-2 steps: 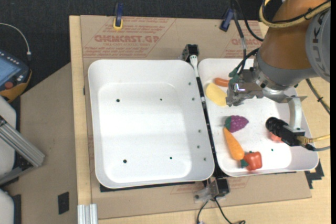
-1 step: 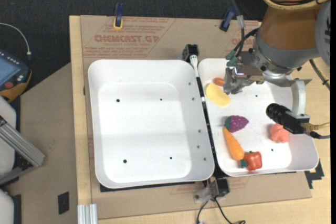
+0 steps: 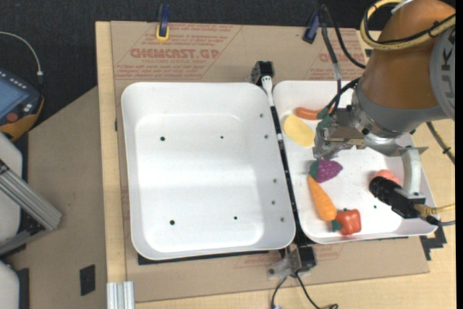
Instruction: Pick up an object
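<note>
arm point(image 3: 405, 61) hiding right bin's point(image 3: 362, 228) far corner

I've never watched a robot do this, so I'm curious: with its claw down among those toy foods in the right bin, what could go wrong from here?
Judging from this one view:
1. The gripper sits just above the purple toy, with the yellow toy and carrot close by. It might nudge a neighbour or grab two at once.
2. The purple toy looks rounded, so it may slip out.
3. The toys lie near the right bin's inner wall, which could block a finger.
</note>
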You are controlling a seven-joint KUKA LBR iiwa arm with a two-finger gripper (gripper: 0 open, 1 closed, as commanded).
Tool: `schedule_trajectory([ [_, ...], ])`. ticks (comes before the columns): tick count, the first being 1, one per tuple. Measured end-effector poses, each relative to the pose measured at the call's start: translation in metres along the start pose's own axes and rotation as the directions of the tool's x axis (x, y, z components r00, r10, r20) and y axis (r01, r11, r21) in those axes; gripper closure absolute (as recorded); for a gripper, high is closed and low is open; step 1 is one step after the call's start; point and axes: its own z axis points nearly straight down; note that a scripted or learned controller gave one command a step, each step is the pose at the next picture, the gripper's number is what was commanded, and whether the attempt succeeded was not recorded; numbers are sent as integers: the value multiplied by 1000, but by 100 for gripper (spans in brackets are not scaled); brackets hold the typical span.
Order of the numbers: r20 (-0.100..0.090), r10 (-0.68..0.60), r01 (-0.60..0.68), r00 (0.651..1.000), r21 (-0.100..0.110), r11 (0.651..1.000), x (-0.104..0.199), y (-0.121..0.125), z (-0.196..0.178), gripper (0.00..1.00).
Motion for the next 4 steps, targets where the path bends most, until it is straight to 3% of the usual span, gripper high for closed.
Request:
schedule_trajectory([
  [3,2,-5,5,1000,-14,1000,2,3,-34,100],
  [4,-1,0,0,1000,1,1000,-23,-15,59,100],
])
